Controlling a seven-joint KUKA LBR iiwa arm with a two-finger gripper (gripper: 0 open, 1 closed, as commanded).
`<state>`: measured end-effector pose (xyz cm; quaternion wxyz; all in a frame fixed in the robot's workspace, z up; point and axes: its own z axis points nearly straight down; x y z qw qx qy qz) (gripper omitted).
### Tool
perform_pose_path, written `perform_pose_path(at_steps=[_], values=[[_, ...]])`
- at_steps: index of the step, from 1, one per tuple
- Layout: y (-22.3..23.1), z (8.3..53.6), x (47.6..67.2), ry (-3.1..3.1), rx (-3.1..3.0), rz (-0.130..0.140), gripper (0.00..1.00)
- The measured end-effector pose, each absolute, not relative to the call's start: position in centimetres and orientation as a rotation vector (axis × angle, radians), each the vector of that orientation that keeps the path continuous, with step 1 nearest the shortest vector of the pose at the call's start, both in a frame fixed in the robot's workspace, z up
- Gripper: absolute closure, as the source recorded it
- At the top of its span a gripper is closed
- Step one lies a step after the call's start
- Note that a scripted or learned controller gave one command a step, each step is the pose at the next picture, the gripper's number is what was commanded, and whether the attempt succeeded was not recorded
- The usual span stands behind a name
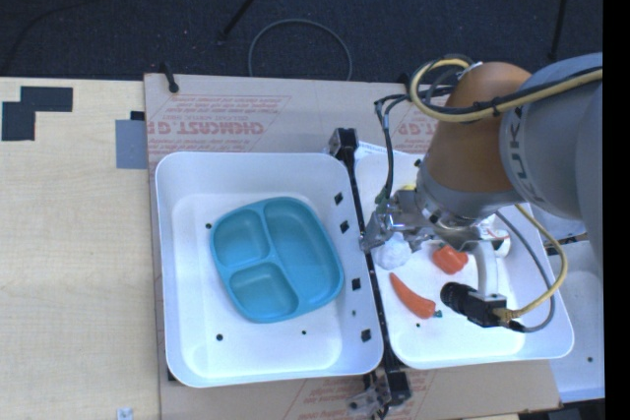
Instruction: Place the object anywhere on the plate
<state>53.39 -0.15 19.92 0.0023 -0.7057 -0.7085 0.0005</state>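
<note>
Two shallow white bins sit side by side on the tabletop [79,241] in the camera view. The left bin [187,187] holds the plate [276,258] — smooth blue plastic, rounded, split into three compartments, nothing on it yet. The right bin [551,334] holds small objects: a slim orange carrot-like piece [413,295], a stubby orange piece [451,260] and a pale whitish lump [393,254]. We judge the picking step is in hand: the gripper [389,226] hangs over the whitish lump near the divider, its wrist bulk covering the tips, so we cannot tell how far it is open or whether anything is held. Next we need a secure grasp, a lift, then travel left over the plate.
</note>
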Motion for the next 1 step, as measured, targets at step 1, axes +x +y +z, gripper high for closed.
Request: perform_pose_path(at_steps=[1], values=[[4.53, 19.65, 54.63, -2.223, -2.215, 0.002, 1.00]])
